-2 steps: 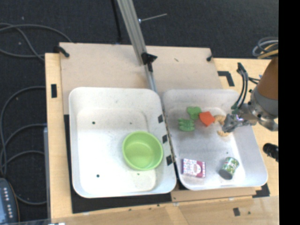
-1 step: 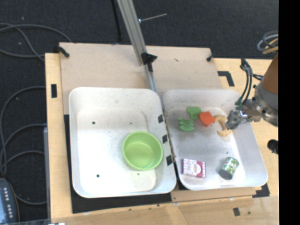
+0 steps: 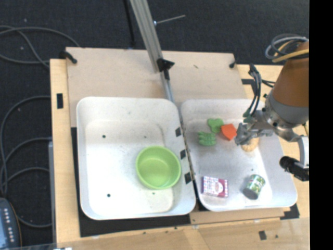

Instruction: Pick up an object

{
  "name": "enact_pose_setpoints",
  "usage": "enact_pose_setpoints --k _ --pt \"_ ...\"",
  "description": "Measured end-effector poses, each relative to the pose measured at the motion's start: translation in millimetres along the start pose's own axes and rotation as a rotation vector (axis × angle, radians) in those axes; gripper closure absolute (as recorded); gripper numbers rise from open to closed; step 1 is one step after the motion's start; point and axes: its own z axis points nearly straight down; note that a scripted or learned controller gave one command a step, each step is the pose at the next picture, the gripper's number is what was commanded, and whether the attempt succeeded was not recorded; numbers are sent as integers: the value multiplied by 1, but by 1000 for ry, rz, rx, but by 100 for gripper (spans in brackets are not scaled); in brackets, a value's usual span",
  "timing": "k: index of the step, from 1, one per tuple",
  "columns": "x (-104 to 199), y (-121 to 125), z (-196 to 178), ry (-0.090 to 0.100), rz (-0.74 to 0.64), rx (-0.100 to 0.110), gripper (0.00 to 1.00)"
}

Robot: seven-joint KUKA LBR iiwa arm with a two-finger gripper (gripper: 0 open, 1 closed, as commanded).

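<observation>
Even, bright overhead light; soft shadows, slightly grainy focus.

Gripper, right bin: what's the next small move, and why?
Probably a short straight descent. The gripper sits over the right bin, directly above a tan object, with the orange piece just to its left. Nothing visibly sits between its fingers, so lowering onto the tan object seems the nearest try; whether it already touches is unclear.
</observation>
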Motion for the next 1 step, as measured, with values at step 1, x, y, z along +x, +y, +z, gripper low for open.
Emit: enact_pose_setpoints --k 1 --pt "49 4 8 0 -3 1 100"
